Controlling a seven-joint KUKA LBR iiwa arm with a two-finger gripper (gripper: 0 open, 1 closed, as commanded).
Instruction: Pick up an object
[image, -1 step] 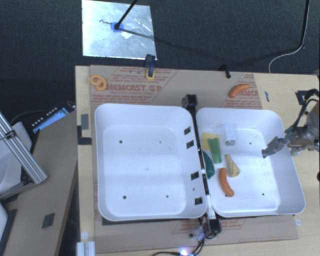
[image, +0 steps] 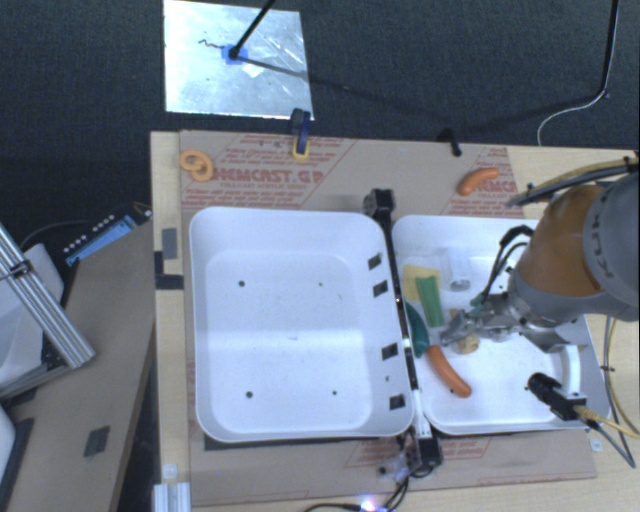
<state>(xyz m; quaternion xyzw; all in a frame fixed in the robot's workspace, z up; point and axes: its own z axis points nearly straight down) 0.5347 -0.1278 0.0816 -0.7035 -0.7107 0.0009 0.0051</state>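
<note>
1. The gripper (image: 462, 328) is low inside the right bin (image: 520, 405), at the end of the arm (image: 560, 265) that reaches in from the right.
2. I cannot tell if the fingers are wide or narrow; they are small and mixed with the things under them.
3. The things to pick lie close around the fingers. A green piece (image: 430, 297) is just to their upper left, on a yellow piece (image: 416, 275). An orange carrot (image: 449, 372) is just below them, lying flat on the bin floor. A pale round thing (image: 466, 345) is touching the tip or just under it; which of the two, I cannot say.
4. I see nothing clearly between the fingers, and every thing seems to rest on the bin floor. So I judge that the pick is not done yet.
5. The approach looks finished, because the tip is already down among the things. What is left, I think, is to close on one thing and lift it out.
6. The left bin (image: 290, 230) is well away to the left of the fingers.
</note>
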